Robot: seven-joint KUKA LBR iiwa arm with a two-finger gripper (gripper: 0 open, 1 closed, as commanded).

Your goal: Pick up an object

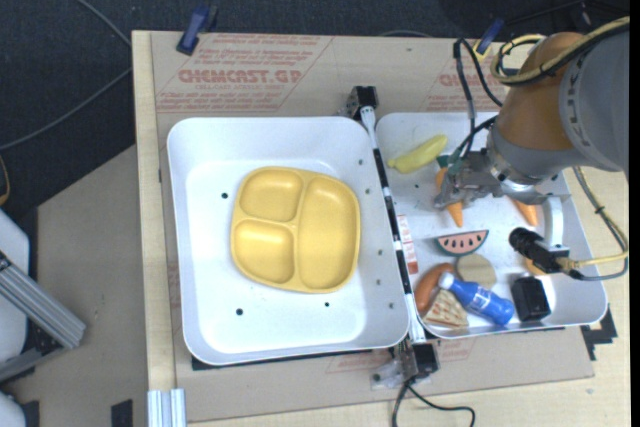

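Gripper (462, 187) is down in the right bin (590, 310), right over a small orange carrot (456, 211); whether it is open or closed, I cannot tell. The carrot looks light, stiff and a bit slick, so best taken across its thicker middle

Grey arm (605, 105) with orange band, dark metal claw (462, 187).
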